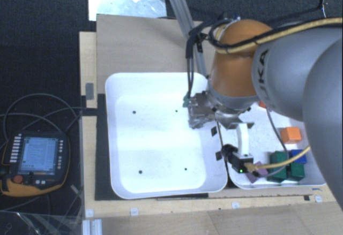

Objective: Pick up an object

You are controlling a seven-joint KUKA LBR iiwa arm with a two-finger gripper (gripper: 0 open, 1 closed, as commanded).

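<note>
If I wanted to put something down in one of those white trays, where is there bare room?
The left bin has a wide bare floor from its left wall across to the pincer at its right edge. The right bin is crowded: the orange block, green block and blue block cluster near its front, under the arm.

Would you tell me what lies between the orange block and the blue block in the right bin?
In the camera view, the orange block and the blue block are separated by a short bare strip of the right bin floor.
</note>
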